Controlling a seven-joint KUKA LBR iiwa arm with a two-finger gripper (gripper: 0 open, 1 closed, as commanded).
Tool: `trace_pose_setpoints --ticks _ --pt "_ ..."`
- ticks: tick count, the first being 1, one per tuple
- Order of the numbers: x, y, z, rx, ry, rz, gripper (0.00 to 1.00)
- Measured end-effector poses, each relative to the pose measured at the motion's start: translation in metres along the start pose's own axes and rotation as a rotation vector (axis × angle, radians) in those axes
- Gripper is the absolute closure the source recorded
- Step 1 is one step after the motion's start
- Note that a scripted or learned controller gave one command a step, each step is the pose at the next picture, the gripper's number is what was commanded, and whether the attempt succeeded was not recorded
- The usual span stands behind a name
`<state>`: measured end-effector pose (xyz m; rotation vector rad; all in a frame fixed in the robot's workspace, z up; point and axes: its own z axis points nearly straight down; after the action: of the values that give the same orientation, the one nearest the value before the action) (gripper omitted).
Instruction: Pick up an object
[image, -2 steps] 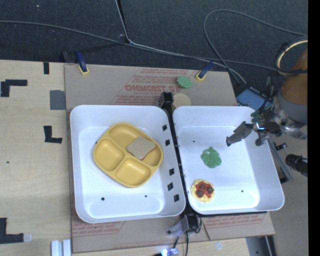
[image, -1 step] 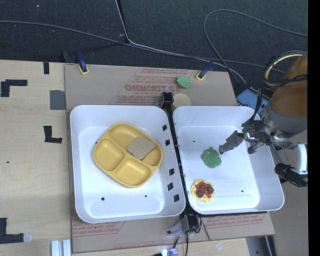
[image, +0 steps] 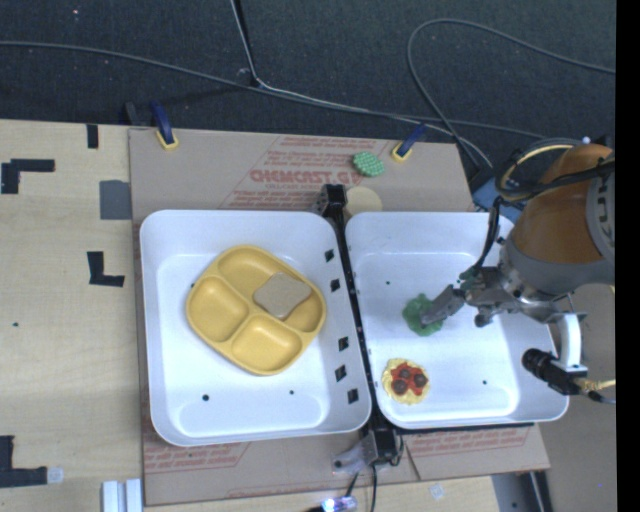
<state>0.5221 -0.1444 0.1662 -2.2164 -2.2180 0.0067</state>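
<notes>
pincer (image: 437, 318) down at green toy (image: 418, 313) mid right bin (image: 500, 235), touching it, can't tell if it's gripped; risk: soft lumpy shape squirts sideways on lift, or tips skid on bin floor.

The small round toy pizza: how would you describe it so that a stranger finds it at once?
Look at the right bin of the two white ones. Near its front edge, close to the divider, lies the toy pizza. It is flat, yellow with red and dark spots, unlike the green lump farther back by the pincer.
</notes>
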Motion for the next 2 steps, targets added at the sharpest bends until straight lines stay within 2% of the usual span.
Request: trace_pose_setpoints --ticks 1,2 --pt "-0.002 0.008 0.050 -0.002 -0.001 0.000 0.00" --pt "-0.002 0.009 0.037 -0.005 -0.001 -0.002 1.00"
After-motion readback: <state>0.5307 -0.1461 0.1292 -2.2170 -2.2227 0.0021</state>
